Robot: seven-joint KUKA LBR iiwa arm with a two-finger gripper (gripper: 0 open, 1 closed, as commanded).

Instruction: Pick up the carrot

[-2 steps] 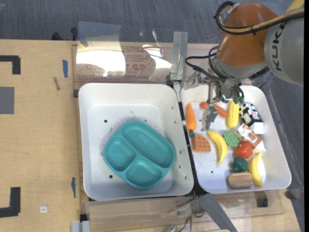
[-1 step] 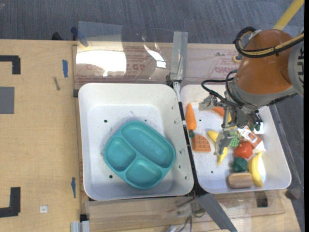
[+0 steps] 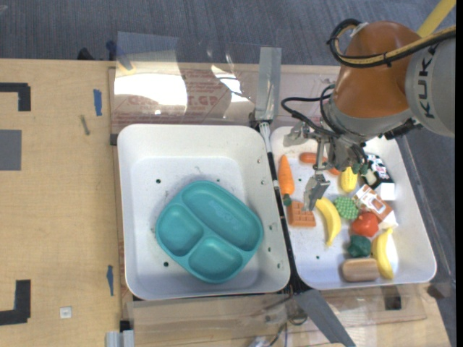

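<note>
The carrot (image 3: 286,175) is orange with a green stub at its near end. It lies along the left wall of the right bin (image 3: 412,194), pointing away from me. My gripper (image 3: 317,173) hangs just to the carrot's right, above the bin floor, apart from the carrot. It is open, with one grey finger (image 3: 315,191) low near a brown block (image 3: 302,215) and nothing between the two. The arm's orange band (image 3: 369,71) sits above the bin's far edge.
To the gripper's right are crowded toy foods: a banana (image 3: 330,219), a green piece (image 3: 346,207), a tomato (image 3: 365,225), a red and white carton (image 3: 372,199), a bread roll (image 3: 359,270). A teal divided plate (image 3: 210,230) lies in the left bin (image 3: 145,150).
</note>
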